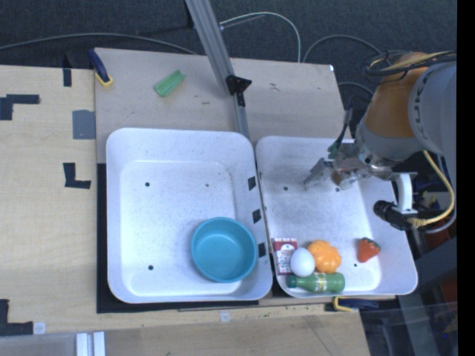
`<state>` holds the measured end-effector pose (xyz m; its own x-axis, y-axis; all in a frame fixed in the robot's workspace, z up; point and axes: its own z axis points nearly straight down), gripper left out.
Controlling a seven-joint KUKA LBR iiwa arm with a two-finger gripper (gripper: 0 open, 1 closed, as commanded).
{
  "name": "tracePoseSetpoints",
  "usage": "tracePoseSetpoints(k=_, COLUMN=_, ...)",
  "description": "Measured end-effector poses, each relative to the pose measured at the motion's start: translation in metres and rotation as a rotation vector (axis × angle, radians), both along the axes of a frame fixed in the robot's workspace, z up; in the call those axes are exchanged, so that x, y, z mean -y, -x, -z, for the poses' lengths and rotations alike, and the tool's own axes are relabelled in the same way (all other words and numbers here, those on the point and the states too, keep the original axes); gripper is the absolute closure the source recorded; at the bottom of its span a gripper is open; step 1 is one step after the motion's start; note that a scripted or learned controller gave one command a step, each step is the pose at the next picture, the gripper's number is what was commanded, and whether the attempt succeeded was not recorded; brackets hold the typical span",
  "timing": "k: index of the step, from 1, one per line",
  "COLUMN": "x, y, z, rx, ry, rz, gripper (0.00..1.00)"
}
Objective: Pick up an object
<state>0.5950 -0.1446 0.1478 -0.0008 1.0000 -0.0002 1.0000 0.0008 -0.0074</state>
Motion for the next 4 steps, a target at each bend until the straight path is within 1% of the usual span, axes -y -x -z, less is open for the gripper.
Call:
tracePoseSetpoints(k=1, x=-0.001, y=0.002, z=0.055, rx=0.0, ry=-0.001, rz=-0.001, gripper=0.0)
tracePoseSetpoints(k=2, x=-0.001, y=0.0, z=0.041, rx=0.004, ry=0.0, rz=-0.002, gripper=1.0)
tracePoseSetpoints(k=3, x=0.008, y=0.0, z=-0.01, rx=0.011, ry=0.001, rz=0.0, gripper=1.0)
tracePoseSetpoints(k=4, x=0.017, y=-0.001, z=-0.069, rx=0.012, ry=0.002, rz=0.0, gripper=1.0)
